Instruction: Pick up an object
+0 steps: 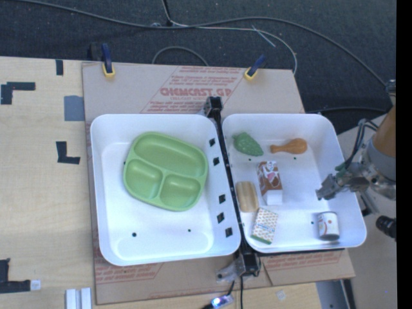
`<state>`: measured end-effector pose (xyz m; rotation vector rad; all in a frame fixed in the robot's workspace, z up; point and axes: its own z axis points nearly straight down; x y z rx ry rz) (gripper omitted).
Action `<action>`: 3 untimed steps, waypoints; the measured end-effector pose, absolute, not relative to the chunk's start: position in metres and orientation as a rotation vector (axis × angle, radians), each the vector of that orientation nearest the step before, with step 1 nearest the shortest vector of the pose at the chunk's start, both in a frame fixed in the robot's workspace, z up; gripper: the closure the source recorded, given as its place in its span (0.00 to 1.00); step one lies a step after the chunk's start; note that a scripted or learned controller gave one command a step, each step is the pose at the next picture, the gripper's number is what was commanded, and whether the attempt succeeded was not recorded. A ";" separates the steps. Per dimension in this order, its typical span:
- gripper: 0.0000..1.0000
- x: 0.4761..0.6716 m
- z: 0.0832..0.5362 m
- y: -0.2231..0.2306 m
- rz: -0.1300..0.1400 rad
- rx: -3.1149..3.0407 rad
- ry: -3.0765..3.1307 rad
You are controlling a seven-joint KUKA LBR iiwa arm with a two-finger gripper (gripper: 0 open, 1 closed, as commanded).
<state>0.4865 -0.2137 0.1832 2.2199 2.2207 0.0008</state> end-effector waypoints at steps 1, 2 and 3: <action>1.00 0.491 0.236 -0.203 0.002 2.216 2.222; 1.00 0.492 0.288 -0.203 0.003 2.216 2.221; 1.00 0.509 0.286 -0.158 0.000 2.215 2.227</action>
